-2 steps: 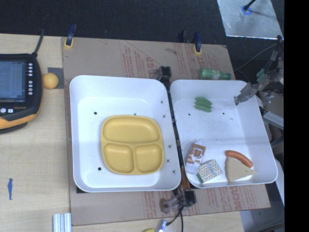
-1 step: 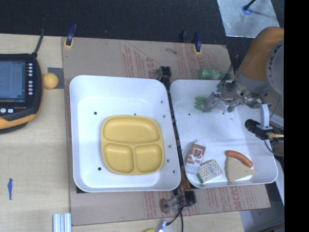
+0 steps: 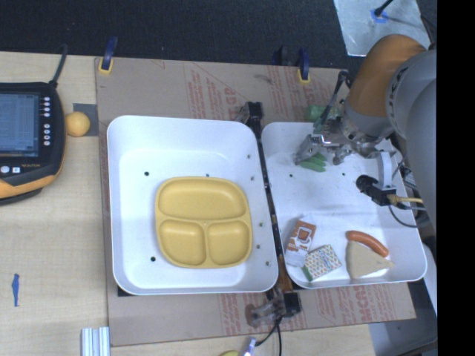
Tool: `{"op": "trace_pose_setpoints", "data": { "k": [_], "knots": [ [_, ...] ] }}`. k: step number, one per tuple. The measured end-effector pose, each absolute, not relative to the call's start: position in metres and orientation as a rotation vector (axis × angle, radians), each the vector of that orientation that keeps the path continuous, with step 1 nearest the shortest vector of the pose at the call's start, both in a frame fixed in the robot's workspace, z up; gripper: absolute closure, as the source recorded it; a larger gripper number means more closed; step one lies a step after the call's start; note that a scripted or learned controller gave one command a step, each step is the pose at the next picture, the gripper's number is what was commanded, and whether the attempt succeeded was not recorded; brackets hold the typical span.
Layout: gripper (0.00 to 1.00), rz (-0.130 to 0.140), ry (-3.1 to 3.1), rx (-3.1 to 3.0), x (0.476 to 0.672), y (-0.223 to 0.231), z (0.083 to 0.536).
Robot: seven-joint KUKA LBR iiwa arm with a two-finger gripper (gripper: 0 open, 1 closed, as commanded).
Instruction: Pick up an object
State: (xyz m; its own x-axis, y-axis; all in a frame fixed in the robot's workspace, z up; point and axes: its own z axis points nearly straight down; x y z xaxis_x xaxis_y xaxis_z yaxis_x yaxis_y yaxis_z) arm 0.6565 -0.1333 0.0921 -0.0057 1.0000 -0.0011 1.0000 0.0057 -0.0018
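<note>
My gripper point(image 3: 310, 153) is low over the far left part of the right bin point(image 3: 334, 199). A small green object point(image 3: 318, 164) lies right beneath and beside it, partly hidden by the gripper body. At the near end of the same bin lie an orange-and-white packet point(image 3: 300, 236), a green-patterned packet point(image 3: 323, 262), a red sausage point(image 3: 366, 241) and a pale wedge point(image 3: 365, 262). The left bin point(image 3: 133, 154) holds a yellow divided plate point(image 3: 202, 221).
The grey arm with its orange band point(image 3: 386, 73) reaches in from the upper right over the bin's far right corner. A black cable end point(image 3: 375, 189) hangs above the right bin. A control tablet point(image 3: 22, 136) and a yellow ball point(image 3: 77, 123) sit on the bench at left.
</note>
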Motion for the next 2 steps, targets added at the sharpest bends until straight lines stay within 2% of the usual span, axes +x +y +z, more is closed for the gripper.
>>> {"op": "trace_pose_setpoints", "data": {
  "k": [1, 2],
  "knots": [
    [1.00, -0.005, -2.235, -2.216, 0.6597, -0.1343, 0.1081],
    [0.00, 0.002, -2.230, -2.212, 0.6573, -0.1340, 0.1043]
  ]
}}
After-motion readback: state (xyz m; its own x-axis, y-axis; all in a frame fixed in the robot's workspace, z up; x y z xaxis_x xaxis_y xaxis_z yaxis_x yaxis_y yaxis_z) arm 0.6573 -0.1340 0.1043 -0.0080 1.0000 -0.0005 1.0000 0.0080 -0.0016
